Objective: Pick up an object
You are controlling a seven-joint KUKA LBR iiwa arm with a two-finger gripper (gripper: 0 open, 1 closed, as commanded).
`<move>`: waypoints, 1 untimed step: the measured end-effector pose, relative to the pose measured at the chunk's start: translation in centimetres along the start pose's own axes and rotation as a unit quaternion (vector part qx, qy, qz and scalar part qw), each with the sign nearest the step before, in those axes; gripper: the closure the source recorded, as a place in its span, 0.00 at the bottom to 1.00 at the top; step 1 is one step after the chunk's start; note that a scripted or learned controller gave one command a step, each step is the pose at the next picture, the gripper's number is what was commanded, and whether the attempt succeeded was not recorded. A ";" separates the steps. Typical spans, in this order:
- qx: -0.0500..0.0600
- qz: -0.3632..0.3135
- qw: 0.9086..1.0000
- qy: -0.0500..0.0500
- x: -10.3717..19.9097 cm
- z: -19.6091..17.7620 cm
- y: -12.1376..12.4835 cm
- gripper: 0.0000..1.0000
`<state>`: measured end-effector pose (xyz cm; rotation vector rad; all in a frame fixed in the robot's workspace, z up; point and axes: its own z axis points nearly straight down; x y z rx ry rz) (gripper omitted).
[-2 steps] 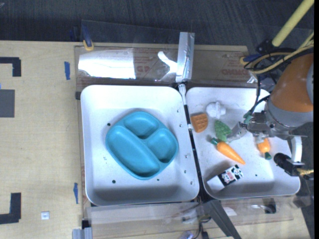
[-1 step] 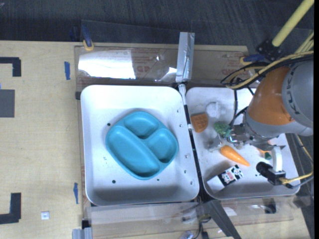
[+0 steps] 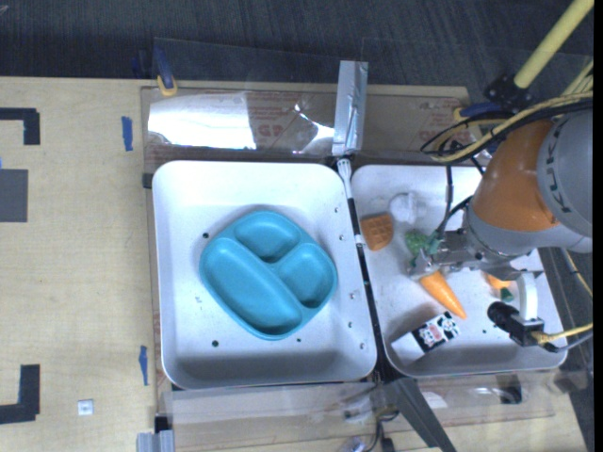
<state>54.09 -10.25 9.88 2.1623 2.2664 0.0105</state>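
We could not tell how our gripper point(image 3: 435, 252) stood above the carrot point(image 3: 443, 292) at right of frame, and feared a glancing touch might roll it away.

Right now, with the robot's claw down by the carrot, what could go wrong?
1. The claw sits at the carrot's leafy end, not its middle, so the carrot may slip or tip away.
2. The right bin is crowded: an orange block and a small black-and-white toy lie close by, so the arm could knock them.
3. Cables hang beside the arm and might snag.
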 end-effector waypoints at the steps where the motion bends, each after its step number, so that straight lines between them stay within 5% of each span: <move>1: 0.003 0.040 0.999 0.001 5.7 -10.9 2.7 1.00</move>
